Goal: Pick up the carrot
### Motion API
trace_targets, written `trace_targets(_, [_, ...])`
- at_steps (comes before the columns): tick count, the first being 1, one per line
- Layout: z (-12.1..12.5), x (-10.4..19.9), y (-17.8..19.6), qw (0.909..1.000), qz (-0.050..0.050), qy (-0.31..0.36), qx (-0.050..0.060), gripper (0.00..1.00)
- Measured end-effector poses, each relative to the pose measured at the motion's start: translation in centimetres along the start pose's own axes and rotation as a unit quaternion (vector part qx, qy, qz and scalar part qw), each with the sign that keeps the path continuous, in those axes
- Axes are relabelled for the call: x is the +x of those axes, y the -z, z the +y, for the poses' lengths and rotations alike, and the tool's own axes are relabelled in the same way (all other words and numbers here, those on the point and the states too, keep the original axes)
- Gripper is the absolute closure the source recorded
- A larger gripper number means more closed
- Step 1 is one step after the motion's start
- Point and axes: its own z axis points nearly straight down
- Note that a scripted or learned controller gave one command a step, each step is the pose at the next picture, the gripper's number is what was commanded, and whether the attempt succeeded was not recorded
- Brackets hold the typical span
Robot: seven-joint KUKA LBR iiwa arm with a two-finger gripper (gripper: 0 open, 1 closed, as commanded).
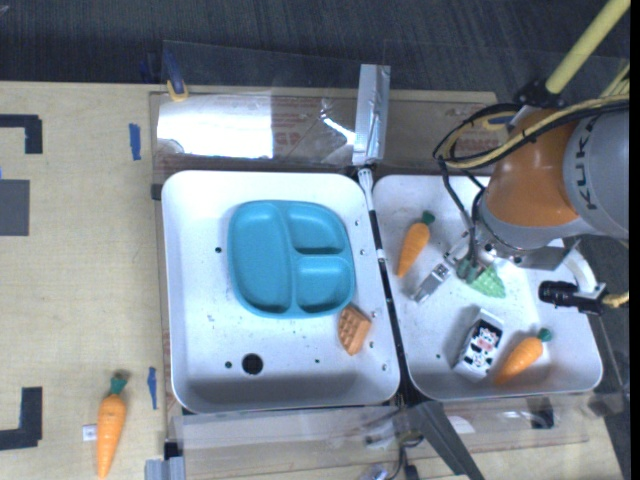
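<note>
Well, camera view, the one camera looking down:
Arm: grey with its orange band, reaching in from the right over the right-hand bin point(590, 363)
Gripper point(440, 276): low in that bin, a metal finger point(431, 282) slanting toward the bin's left side; whether the jaws stand apart or together I cannot tell from this angle
Carrot nearest the gripper point(413, 247): in the right bin near its left wall, just beside the finger, green top pointing up the view; nothing shows it held
Second carrot point(521, 355): same bin, lower right, beside a small black-and-white box point(481, 345)
Third carrot point(110, 423): out on the wooden bench, well apart from both bins
Green leafy piece point(488, 281): under the wrist, close to the gripper
Left bin point(190, 268): blue divided plate point(292, 256); a waffle-like piece point(352, 329) at its lower corner
Risk, as I judge it: the carrot lies close to the wall, so a finger may catch the rim or nudge it away; the green piece could be grabbed instead
</note>
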Motion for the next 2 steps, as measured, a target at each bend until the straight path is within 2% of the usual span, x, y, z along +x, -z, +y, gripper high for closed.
trace_targets(1, [4.3, -3.9, -0.1, 0.9938, -0.001, -0.111, 0.000, 0.00])
trace_targets(2, [6.6, -6.0, -0.1, 0.9891, 0.004, -0.147, 0.005, 0.00])
